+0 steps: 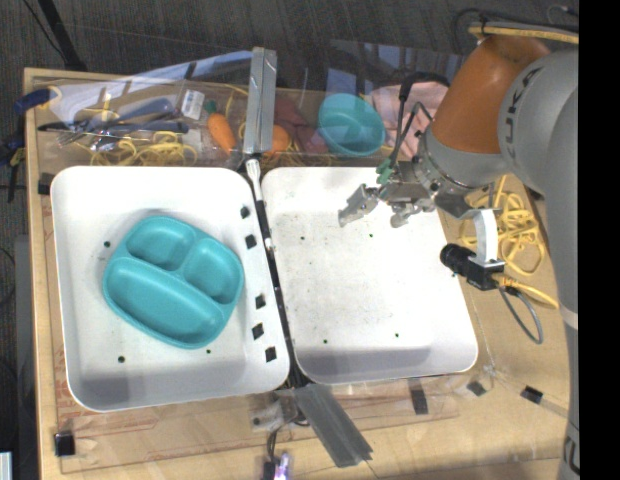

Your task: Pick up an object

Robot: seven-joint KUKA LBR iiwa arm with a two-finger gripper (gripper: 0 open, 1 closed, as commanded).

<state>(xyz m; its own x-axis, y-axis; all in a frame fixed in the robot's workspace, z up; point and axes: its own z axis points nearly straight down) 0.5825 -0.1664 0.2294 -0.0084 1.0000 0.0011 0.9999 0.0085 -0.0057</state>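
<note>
End effector [375, 208] hung over the right bin's [430, 343] far edge, fingers apart, nothing between them | teal tray [172, 280] lay in the left bin [80, 368], well off to its left across the divider | tray's long axis ran slantwise, far-left to near-right | judged: arm needed a long leftward reach.

My arm [510, 98]: cut off by the right edge.
Clutter behind bins [140, 118]: a jumble under clear plastic, too small to tell apart.

Teal divided plate [173, 280], white bins [80, 368]
</note>
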